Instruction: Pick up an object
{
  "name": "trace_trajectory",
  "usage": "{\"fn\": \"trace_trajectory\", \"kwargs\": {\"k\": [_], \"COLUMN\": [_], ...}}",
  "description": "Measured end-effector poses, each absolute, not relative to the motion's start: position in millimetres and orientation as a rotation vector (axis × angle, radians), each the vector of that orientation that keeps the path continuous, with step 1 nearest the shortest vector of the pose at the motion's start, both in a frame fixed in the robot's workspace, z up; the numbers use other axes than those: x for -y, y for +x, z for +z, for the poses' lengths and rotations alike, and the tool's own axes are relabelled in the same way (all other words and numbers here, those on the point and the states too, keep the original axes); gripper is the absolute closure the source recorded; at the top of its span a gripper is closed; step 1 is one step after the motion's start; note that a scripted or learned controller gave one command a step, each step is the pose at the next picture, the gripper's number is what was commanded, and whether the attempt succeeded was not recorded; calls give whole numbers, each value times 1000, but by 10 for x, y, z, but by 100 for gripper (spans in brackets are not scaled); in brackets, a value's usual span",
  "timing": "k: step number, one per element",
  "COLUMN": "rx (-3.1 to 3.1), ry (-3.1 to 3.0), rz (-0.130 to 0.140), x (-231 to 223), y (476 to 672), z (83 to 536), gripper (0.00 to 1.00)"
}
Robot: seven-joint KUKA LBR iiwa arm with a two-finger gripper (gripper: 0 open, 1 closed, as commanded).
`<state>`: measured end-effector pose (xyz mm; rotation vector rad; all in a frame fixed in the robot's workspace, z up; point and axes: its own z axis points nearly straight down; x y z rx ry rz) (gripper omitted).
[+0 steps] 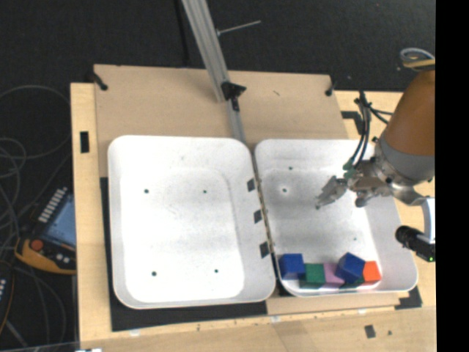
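Several small blocks lie along the near edge of the right bin [293, 160]: a blue block [292, 264], a green block [314, 274], a pink block [333, 274], a second blue block [352, 267] and an orange block [371, 271]. My gripper [330, 194] hangs over the middle of the right bin, well behind the blocks, its fingers pointing left. Nothing shows between the fingers. The arm's orange band [414, 119] rises at the right edge.
The left bin [183, 218] sits beside the right one, split from it by a ridge with black clips [260, 215]. A metal rail [209, 42] slants in from the top. Cables and a handheld pendant [47, 233] lie off the bench at left.
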<state>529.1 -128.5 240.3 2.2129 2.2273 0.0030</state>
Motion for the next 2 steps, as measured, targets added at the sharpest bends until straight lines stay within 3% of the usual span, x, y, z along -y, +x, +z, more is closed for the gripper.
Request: {"fn": "trace_trajectory", "kwargs": {"k": [1,2], "rx": [-2220,-2216], "ry": [2219,2219], "rz": [2,3], "x": [1350,1534], "y": [5251,5028], "z": [2434,2785], "gripper": [0,0]}}
